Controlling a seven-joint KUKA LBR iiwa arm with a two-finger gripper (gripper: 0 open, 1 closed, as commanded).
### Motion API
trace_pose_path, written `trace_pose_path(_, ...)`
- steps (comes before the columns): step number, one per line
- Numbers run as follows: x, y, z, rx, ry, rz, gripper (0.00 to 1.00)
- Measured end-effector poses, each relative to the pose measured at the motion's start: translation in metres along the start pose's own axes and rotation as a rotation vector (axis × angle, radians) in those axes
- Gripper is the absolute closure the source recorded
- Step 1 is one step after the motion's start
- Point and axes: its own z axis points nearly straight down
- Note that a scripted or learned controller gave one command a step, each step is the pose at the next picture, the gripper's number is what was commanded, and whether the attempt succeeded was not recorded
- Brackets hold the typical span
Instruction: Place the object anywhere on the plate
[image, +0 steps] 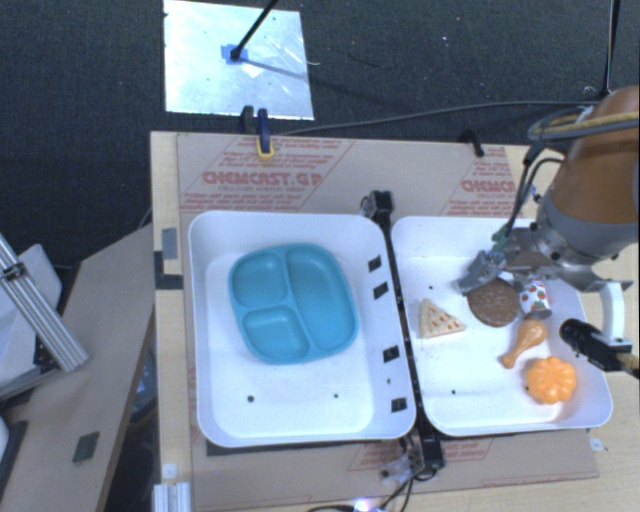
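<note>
Blue and bare, the three-compartment plastic plate (293, 303) sits in the middle of the left white bin (290, 425) with nothing on it — the placing is all still to do. Over in the right white bin (450, 420), the gripper (487, 268) hangs near the far edge just beside the round brown cookie-like disc (494, 304); whether it grips anything, I cannot tell. Yellow toy wedge (438, 320), tan drumstick (526, 342) and orange pumpkin (551, 380) all lie untouched toward the bin's near right corner.

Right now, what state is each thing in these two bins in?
Blue plate: flat in the left bin, nothing on it.
Pizza slice: lying in the right bin, untouched.
Brown cookie: flat, just under the claw.
Drumstick: lying loose.
Orange pumpkin: resting near the front right corner.
Claw: low over the cookie, grip unclear.
</note>
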Motion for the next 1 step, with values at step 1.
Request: trace_pose_path(1,0.0512,0.0132,0.0165,0.002,0.002,-0.003,1.0)
